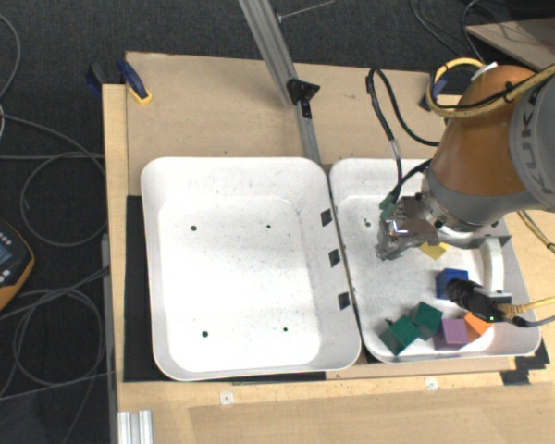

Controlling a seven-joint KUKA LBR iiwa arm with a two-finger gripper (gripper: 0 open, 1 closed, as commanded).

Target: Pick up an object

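Arm reaches over the right bin; left bin bare. Claw hangs above the bin floor, its state unreadable from here. Blocks, green, purple, blue, possibly yellow, lie unlifted. Pick outstanding.

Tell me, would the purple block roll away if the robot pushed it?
Probably not: the purple block looks flat-sided, so it should slide, not roll. It looks stiff. It sits crowded among the green blocks near the bin's rim, so a push may jam it.
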